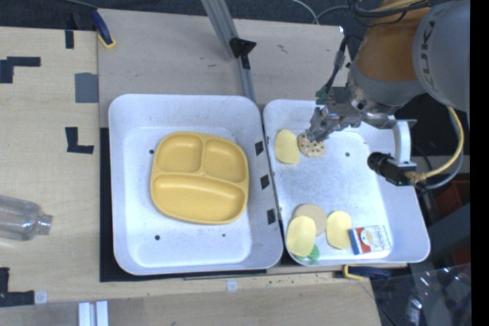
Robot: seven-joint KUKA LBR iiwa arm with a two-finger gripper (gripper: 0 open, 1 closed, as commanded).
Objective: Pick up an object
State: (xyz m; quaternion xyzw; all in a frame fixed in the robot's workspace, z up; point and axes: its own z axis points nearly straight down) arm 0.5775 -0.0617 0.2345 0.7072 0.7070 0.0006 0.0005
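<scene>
Claw (319, 127) is low over the upper part of the right bin (382, 187), arm (412, 34) reaching in from the right. Whether it is apart or together cannot be told — the tips blur into what lies beneath. A speckled round cookie (310, 146) sits just below the claw, touching or nearly so; a pale yellow piece (286, 147) lies just left of it. Well below the claw, near the bin's bottom edge: two more yellow pieces (302, 234) and a small red-and-white carton (370, 239). Far left of the claw, the left bin (130, 164) carries a yellow divided tray (200, 177).
</scene>
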